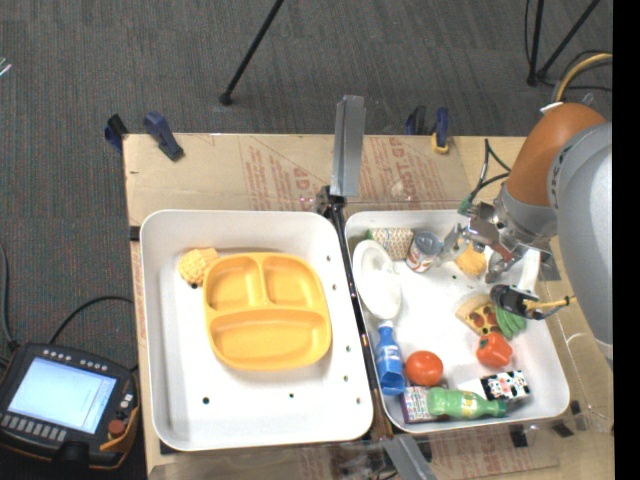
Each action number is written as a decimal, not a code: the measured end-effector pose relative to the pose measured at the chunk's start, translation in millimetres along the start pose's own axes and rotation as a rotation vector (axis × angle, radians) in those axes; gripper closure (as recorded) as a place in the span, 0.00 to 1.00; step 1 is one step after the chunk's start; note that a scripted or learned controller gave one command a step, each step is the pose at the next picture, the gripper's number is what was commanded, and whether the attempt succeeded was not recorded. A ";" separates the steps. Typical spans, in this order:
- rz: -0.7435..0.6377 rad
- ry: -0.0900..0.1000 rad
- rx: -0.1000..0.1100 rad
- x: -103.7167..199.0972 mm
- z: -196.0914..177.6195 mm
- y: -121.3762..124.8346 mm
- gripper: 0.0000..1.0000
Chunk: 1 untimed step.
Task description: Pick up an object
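camera view | progress: grey two-finger gripper (478, 251) is hanging low in the right white plastic bin (556, 360), apparently closing on a small yellow-orange chunk (470, 261); lifting is not yet done | room: bin's far wall just behind, small metal can (424, 251) just beside, open floor toward the red round tomato (424, 368)

The bench (260, 173) has a brown, cardboard-like top. Two white bins lie on it side by side: the left bin (170, 368) and the right bin (548, 363). Blue clamps (160, 134) grip its far edge.
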State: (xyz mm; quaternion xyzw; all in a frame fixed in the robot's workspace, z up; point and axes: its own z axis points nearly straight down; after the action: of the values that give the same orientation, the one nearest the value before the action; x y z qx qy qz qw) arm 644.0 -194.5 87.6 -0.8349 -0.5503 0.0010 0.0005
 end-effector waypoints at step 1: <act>-0.075 0.000 0.003 -2.0 0.9 -2.7 0.00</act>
State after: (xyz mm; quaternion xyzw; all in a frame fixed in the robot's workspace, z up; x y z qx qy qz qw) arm 640.8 -195.2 86.7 -0.8138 -0.5812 0.0020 0.0016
